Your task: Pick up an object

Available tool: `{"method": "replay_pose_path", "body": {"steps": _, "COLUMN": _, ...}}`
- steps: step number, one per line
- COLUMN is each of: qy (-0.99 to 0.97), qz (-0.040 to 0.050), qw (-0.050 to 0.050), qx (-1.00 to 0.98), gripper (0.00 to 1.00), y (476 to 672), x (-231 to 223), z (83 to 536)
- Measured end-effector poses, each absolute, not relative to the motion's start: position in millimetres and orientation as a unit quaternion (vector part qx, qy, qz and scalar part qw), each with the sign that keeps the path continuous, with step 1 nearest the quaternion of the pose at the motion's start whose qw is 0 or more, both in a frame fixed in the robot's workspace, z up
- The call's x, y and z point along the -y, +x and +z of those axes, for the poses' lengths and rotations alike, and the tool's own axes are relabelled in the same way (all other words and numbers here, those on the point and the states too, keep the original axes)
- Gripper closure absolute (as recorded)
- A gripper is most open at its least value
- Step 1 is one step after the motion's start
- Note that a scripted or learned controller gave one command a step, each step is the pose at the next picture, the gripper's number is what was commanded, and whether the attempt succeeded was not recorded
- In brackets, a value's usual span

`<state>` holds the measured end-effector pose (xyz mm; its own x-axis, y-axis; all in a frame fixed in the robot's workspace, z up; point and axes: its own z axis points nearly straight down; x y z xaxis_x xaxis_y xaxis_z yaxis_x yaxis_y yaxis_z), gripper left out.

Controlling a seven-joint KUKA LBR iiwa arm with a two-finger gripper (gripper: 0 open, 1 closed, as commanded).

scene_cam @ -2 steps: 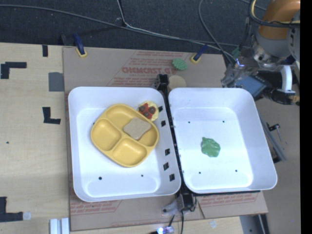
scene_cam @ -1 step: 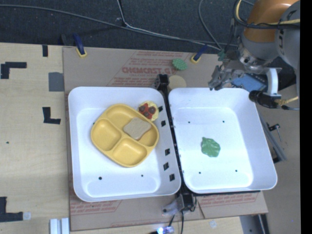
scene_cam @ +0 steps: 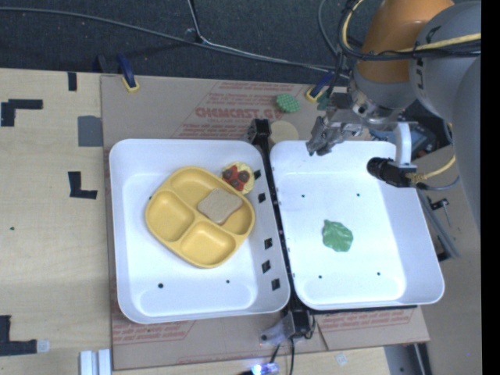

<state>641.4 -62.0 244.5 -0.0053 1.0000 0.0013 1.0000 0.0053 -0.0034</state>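
Camera view: the arm reaches in from the right, orange band uppermost, wrist bent down toward the far rim of the right bin. The gripper hangs over that rim's far-left corner; nothing is seen between its fingers. A green leafy piece lies mid-bin, well apart. The left bin holds a yellow divided plate.

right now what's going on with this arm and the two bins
The arm's claw hangs over the far-left corner of the right bin, with nothing between its fingers. A green lump lies alone in that bin, nearer the camera than the claw. The left bin holds a yellow tray with a tan slice on it. Nothing is picked up yet.
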Motion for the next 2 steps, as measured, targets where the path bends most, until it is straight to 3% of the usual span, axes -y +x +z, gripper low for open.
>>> {"method": "replay_pose_path", "body": {"steps": 2, "qy": -0.705, "qz": 0.0005, "qw": 0.001, "qx": 0.709, "gripper": 1.00, "y": 607.3, "x": -41, "z": 238}}
